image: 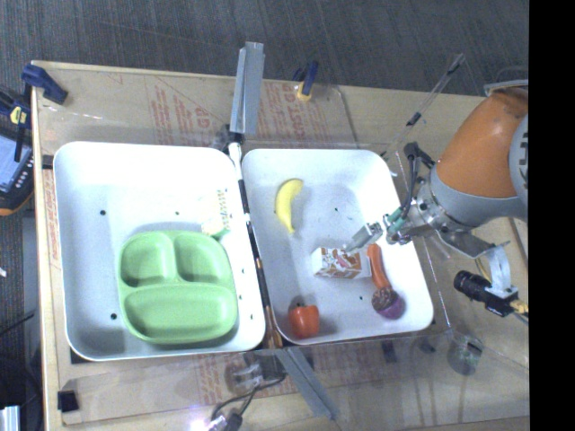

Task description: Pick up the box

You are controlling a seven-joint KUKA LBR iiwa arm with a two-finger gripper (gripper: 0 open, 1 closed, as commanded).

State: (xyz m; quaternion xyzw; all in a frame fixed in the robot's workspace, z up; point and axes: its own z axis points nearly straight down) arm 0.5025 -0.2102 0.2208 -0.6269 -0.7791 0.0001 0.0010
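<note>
The box [340,263] is a small white and brown carton lying flat in the right bin [334,176], near its middle right. My gripper [371,234] hangs just above and to the right of the box, close to its upper right corner. The box rests on the bin floor and nothing lifts it. The grey and orange arm [481,164] reaches in over the bin's right rim.
A carrot [377,266] lies touching the box's right side, with a purple item [388,305] below it. A red pepper [304,320] sits at the front, a banana [287,203] at the back left. The left bin [90,164] holds a green divided plate [177,287].
</note>
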